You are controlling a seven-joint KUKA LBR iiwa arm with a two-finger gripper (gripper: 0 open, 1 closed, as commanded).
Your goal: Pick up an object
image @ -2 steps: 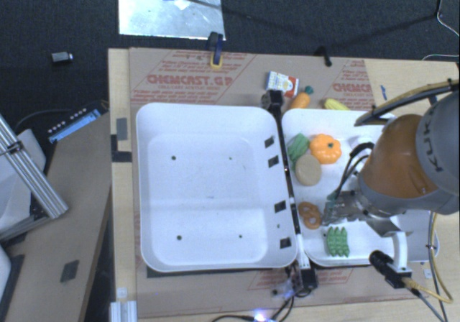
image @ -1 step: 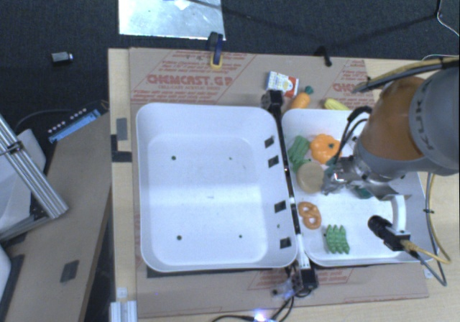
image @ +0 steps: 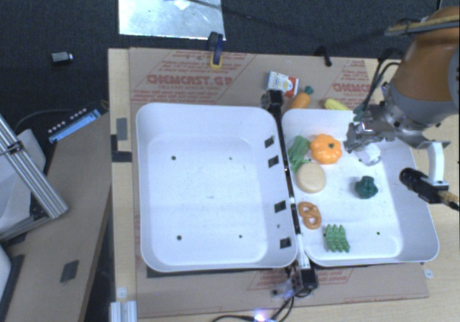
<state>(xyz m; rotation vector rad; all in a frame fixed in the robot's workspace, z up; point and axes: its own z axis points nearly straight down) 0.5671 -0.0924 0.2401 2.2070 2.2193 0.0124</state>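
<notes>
Right bin (image: 413, 238) holds the pickable stuff, six pieces: one orange pumpkin (image: 325, 148) near the top left, one green leafy piece (image: 297, 151) touching its left side against the divider wall, one pale round disc (image: 311, 177) just below the pumpkin, one pretzel (image: 310, 214) lower down by the divider, one ridged green piece (image: 336, 238) near the front edge, one dark green lump (image: 366, 187) standing alone mid-bin. Tool (image: 363, 142) sits low over the bin's upper middle, just right of the pumpkin, nothing visible between the fingers; can't tell if they're open or closed, too blurred. Arm (image: 425, 76) comes in over the bin's top right corner. Open floor in the right bin: the lower right quarter and the strip along the right wall. Left bin (image: 208, 191) is bare white floor, wall to wall. Behind the right bin on the tabletop (image: 187, 76): one yellow piece (image: 335, 105), one orange carrot-like piece (image: 301, 99), one small white-and-red item (image: 281, 83), all close to the bin's back rim.
</notes>
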